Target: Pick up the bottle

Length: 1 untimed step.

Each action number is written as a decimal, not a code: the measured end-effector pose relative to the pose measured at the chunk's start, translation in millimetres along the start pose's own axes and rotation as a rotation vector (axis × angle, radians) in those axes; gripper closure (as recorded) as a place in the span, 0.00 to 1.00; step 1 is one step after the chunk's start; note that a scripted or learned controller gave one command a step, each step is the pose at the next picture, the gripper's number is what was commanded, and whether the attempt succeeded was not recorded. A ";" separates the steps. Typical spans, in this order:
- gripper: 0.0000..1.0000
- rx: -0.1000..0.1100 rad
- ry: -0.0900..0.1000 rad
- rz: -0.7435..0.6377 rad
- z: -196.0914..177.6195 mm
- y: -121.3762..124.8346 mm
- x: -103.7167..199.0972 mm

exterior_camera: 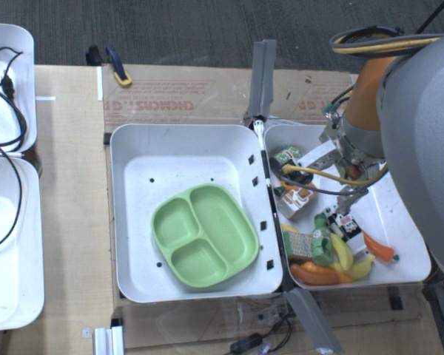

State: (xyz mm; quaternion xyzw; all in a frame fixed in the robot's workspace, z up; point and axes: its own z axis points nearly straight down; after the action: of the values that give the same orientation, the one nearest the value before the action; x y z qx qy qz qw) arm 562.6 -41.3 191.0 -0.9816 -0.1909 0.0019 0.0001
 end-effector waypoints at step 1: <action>0.00 0.001 -0.002 -0.023 0.7 8.5 -25.0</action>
State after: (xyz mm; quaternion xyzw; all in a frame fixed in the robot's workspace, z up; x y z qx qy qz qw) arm 542.6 -58.5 190.4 -0.9793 -0.2024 0.0030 0.0003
